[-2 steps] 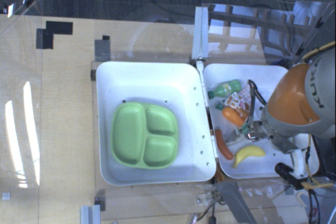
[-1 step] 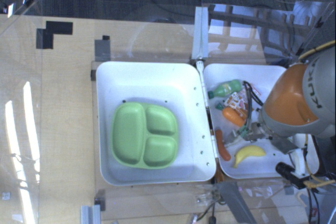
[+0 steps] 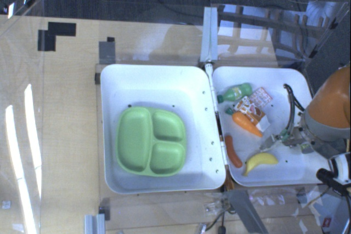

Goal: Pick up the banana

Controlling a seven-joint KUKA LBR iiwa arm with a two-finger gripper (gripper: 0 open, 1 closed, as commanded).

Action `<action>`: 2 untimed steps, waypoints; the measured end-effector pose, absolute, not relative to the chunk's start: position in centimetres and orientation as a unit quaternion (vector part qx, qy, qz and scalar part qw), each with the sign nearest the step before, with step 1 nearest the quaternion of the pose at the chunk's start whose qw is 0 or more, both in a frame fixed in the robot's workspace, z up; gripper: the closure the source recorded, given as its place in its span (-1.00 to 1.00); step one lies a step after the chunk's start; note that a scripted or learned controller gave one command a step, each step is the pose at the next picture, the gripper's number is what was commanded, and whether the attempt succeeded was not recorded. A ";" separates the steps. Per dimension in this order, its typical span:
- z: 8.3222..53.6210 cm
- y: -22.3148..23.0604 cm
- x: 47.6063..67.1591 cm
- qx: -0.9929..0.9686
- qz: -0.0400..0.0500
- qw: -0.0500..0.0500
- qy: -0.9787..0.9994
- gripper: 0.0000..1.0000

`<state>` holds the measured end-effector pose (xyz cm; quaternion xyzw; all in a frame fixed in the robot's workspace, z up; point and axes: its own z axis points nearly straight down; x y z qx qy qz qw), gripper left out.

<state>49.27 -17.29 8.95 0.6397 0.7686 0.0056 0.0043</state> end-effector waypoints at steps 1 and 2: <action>9.0 -11.7 49.2 0.564 0.003 0.008 0.826 -1.00; 8.9 -10.9 49.1 0.645 0.003 0.006 0.765 -1.00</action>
